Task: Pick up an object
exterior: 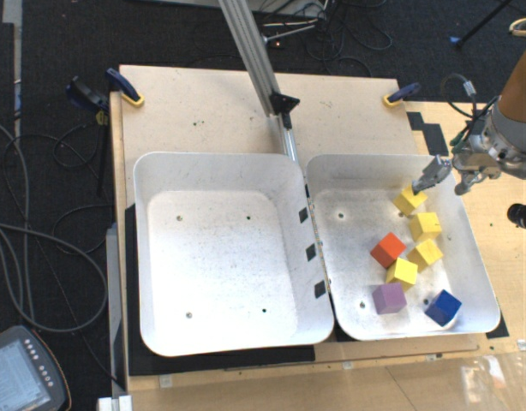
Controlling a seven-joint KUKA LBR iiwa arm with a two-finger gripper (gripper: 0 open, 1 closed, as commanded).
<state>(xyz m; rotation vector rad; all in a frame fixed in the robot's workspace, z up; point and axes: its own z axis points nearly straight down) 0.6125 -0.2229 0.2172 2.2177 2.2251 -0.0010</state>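
Note:
The right bin (349, 187) holds a cluster of small blocks toward its right side. Several are yellow; the topmost yellow block (409, 201) lies near the far right. Another yellow block (427, 224) sits just below it. An orange block (387, 250), a purple block (389, 299) and a blue block (443, 307) lie nearer the front. My gripper (447, 179) hangs over the bin's far right rim, just above and right of the topmost yellow block. It is open, with nothing between its spread fingers (431, 175).
The left bin (160, 178) sits beside the right one, with a raised divider between them. A slanted metal pole (250, 45) comes down to the back of the bins. Clamps (126, 88) hold the board's far corners.

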